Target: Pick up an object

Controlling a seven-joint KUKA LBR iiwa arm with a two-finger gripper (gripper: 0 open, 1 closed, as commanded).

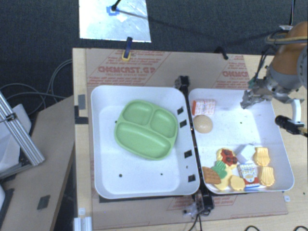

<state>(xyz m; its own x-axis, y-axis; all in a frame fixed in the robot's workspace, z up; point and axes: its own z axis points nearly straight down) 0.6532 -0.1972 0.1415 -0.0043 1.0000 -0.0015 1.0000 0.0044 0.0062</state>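
Note:
My gripper (251, 99) hangs over the far right part of the right bin (269, 124), above bare white floor, with nothing seen between its fingers. To its left lie a red-and-white packet (203, 106) and a tan round bun (203, 124). A heap of toy food fills the bin's near corner: a red and yellow piece (226, 156), a green piece (220, 168), a white block (244, 152), yellow waffle-like pieces (262, 156) and a small carton (249, 172).
The left bin (110, 177) holds a green divided plate (146, 129). A black divider with clips (188, 129) runs between the bins. The arm's grey and orange wrist (288, 61) stands at the right edge. Cardboard lies under both bins.

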